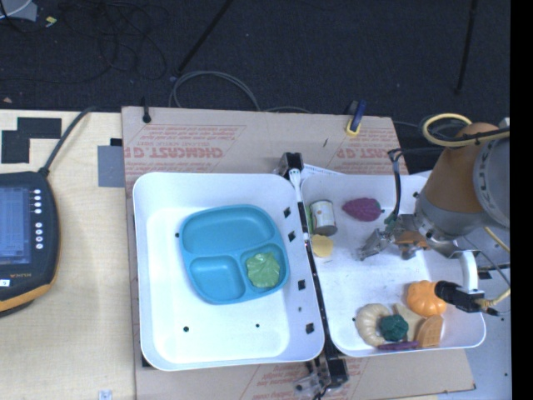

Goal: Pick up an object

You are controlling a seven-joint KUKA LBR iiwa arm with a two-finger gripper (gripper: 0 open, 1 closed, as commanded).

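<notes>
Red print on cardboard sheet (250, 144) under bins, upside down from this view: roughly "CHEMCRZT", followed by two or three more letters, unsure. Same red print repeated toward sheet's right end, near top edge, partly readable only. More red lettering on cardboard strip at bottom edge, below bins, too small to read. Handheld pendant (21, 236) at left: lit screen and button column, characters blurred, unreadable. Can (323, 217) in right bin: label illegible.
</notes>
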